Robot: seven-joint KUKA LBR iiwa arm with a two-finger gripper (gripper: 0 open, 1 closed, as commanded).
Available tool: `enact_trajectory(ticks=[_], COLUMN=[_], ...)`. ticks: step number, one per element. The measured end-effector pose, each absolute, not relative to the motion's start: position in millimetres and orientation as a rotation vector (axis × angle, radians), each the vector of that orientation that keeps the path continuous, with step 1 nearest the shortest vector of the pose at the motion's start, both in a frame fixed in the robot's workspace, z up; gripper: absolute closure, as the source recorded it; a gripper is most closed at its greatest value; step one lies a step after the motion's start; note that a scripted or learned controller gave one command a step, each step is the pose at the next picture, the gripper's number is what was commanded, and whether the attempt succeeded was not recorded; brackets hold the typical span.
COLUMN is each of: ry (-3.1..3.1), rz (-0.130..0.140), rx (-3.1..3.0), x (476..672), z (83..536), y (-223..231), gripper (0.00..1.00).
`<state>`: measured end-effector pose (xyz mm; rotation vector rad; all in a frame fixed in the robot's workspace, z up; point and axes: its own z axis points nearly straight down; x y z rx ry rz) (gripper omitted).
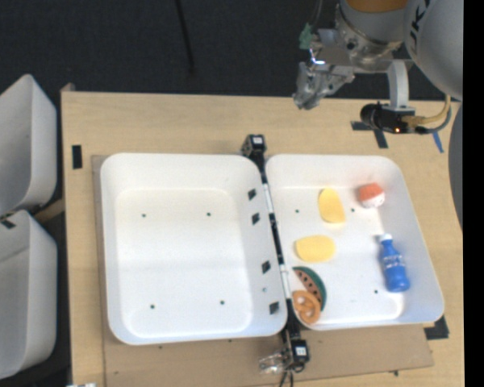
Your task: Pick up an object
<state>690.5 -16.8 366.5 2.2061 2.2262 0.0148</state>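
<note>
My gripper (308, 97) hangs high above the bench's far edge, behind the right bin (419, 216), with nothing visible between its fingers. In the right bin lie two yellow pieces, one upright oval (331, 206) and one flatter oval (315, 248) below it. A red and white object (370, 194) rests near the bin's far right. A blue bottle (394, 264) with a white cap lies along the right side. At the bin's near left corner sit a green watermelon slice (315, 285) and a brown pretzel (306, 305).
The left bin (121, 240) is next to the right one, with a black-clipped divider (266, 232) between them. White boxes (12, 216) stand off the bench at the left. The wooden bench top (185, 119) runs behind both bins.
</note>
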Motion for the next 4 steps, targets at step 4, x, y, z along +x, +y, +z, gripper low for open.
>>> enact_trajectory(ticks=[4], ry=[2.223], rz=[-0.003], rx=[2.218], x=[689.4], z=[270], y=[59], gripper=[1.0])
